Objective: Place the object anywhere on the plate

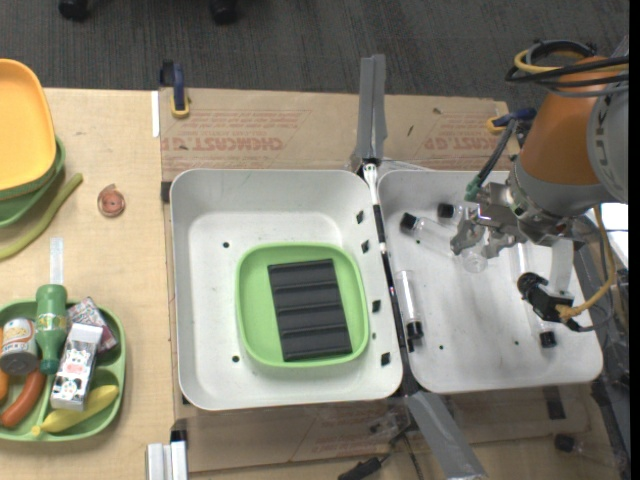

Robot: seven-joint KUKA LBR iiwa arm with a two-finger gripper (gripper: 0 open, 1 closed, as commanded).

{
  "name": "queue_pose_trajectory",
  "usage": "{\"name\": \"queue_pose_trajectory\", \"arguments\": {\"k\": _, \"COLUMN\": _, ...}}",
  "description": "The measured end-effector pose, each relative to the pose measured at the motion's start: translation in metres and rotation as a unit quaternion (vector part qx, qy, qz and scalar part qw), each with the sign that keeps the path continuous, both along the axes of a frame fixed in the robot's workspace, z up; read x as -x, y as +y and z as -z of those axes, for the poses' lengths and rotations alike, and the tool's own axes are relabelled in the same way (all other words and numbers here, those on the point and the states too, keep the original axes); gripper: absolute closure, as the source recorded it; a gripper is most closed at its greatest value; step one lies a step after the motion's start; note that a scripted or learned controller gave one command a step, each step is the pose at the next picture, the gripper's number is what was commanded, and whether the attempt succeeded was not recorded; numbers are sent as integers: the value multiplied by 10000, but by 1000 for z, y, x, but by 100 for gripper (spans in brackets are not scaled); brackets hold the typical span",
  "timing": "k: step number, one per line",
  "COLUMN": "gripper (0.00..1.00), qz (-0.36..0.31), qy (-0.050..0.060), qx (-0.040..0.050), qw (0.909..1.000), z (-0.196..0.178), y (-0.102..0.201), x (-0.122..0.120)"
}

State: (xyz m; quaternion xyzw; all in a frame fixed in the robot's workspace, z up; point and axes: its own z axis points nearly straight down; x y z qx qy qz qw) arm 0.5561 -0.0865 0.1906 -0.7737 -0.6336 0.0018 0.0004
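From above, the arm (570, 138) reaches in from the right and hangs over the far part of the right bin (500, 363), its gripper (478, 236) low over the bin floor; whether the jaws are open or closed on anything cannot be told, since metal parts and cables crowd that spot. The step in hand looks like the pick: nothing can be seen carried toward the plate. The task's things seem to be the small items scattered in the right bin: a clear tube with a dark cap (418, 225) just left of the gripper, a small dark piece (445, 210) beyond it, a clear marker-like tube (408, 308) lying along the bin's left wall, and a small black piece (547, 339) at the near right. Which one is meant cannot be told. The left bin (200, 268) holds the green plate (250, 298), and a dark ribbed block (307, 310) already lies across its middle, leaving bare green only at the rim. The next move would call for a firm grip, a lift clear of the wall between the bins, and a carry left to the plate. On the worktop at far left a green tray (105, 408) holds a bottle, cartons and toy food, and yellow and green dishes (20, 138) are stacked beyond it.
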Motion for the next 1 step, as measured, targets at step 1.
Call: {"name": "queue_pose_trajectory", "arguments": {"k": 1, "gripper": 0, "qz": 2, "qy": -2, "qx": 0, "qw": 10000, "z": 0, "y": 0, "x": 0}}
